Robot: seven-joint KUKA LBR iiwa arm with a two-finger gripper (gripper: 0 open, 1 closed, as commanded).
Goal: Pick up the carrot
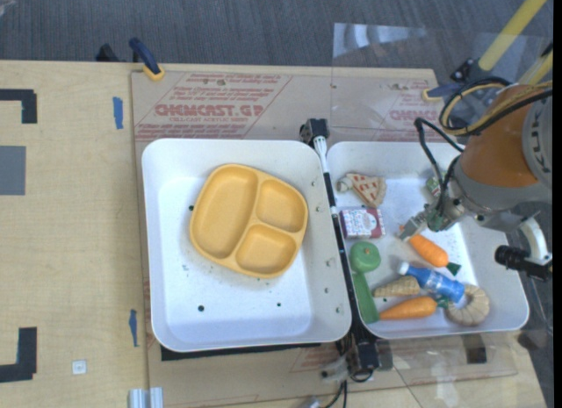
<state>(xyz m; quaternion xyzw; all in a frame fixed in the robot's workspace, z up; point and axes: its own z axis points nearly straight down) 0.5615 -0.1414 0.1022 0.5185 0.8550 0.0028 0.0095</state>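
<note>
A short orange carrot (429, 250) with a green tip lies in the right bin (509, 310), near its middle. A longer orange carrot-like piece (408, 309) lies near the bin's front edge. My gripper (428, 220) hangs low over the right bin, just above and slightly left of the short carrot. Nothing is visibly held in it. The grey arm with its orange band (500, 147) reaches in from the right and hides part of the bin's back right corner.
The right bin also holds a pizza slice (367, 189), a small red packet (360, 222), a green utensil (364, 266), a blue bottle (437, 282) and a pretzel-like piece (470, 305). In the left bin (167, 248) sits a yellow divided plate (248, 219).
</note>
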